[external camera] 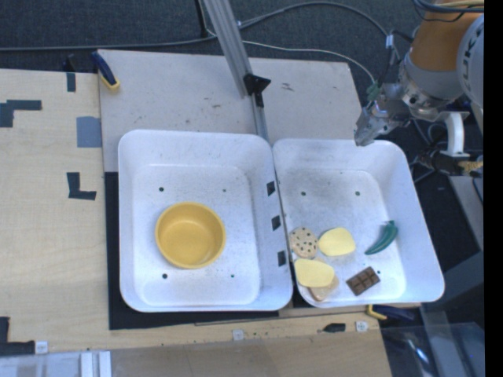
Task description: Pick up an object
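Tool (368, 132), open/closed state unclear, hangs over right bin's (409, 179) far edge; cookie (303, 243), yellow pieces (336, 242), green pepper (383, 237), chocolate (363, 280) crowd its near side; yellow bowl (190, 234) in left bin (141, 163).

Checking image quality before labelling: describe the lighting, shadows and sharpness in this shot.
Camera view: even, soft overhead light, no harsh glare on the shallow white right-hand bin; the round yellow plastic bowl casts only a faint shadow; small items look slightly soft; the grey hand is dim and blurry.

Bowl (190, 235) yellow; bins (141, 289) white w/ dark specks; pepper (382, 237) green; cookie (303, 243) tan, dark dots; brown choc square (363, 280).
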Robot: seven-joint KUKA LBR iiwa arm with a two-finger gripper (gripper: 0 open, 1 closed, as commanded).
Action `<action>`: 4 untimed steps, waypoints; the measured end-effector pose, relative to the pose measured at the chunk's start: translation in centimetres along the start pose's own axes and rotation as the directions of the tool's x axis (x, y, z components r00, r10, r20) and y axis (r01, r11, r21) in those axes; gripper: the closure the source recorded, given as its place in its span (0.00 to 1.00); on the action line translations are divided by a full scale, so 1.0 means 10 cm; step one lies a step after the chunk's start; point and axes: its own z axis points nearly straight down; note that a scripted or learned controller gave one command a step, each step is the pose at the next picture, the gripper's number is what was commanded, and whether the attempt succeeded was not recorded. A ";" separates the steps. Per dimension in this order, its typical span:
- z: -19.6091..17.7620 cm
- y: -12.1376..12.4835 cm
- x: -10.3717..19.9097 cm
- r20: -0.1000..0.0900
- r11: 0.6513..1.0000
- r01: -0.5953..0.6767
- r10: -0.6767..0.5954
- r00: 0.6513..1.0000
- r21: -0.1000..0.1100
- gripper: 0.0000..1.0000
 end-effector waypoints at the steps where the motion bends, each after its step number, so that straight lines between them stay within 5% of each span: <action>1: 0.13 -0.18 0.43 -0.001 1.000 0.003 -0.003 1.000 0.004 1.00; 4: 0.30 -0.78 1.93 -0.001 1.000 0.004 -0.004 1.000 0.004 1.00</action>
